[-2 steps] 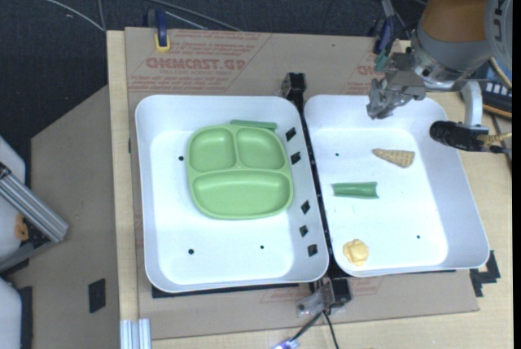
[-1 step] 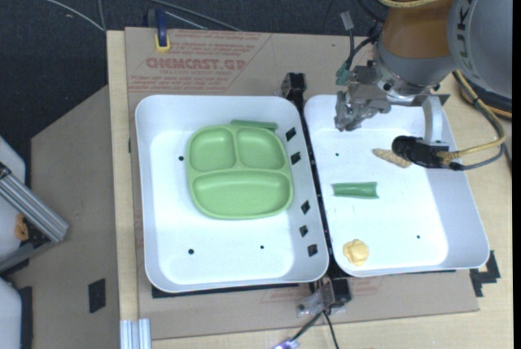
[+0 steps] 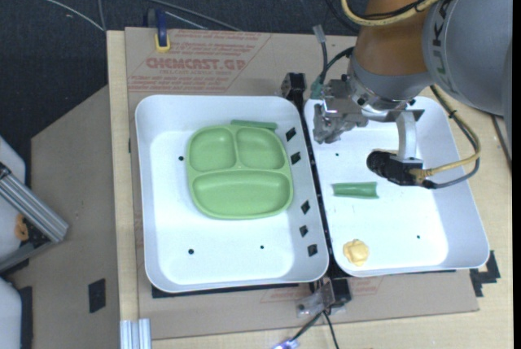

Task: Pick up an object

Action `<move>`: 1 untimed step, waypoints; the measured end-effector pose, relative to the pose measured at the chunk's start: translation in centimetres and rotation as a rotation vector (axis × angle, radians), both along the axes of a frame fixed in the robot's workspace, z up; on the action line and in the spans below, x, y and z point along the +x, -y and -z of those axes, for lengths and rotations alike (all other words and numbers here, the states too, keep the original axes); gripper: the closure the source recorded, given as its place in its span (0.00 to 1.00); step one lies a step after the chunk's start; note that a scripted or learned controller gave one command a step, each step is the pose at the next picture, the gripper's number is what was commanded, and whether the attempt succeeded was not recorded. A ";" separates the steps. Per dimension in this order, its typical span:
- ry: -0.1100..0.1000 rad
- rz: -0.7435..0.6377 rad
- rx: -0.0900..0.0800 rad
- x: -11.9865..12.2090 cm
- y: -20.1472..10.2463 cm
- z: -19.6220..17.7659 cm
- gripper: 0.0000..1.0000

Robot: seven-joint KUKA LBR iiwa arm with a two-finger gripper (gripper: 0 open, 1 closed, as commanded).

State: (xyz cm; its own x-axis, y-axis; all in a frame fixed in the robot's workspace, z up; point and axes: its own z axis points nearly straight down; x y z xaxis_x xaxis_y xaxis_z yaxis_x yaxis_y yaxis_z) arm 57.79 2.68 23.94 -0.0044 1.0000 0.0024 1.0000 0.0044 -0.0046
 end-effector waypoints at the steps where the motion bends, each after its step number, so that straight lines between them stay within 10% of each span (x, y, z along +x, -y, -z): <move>1: 0.001 -0.001 0.000 -0.9 -4.8 -0.3 1.00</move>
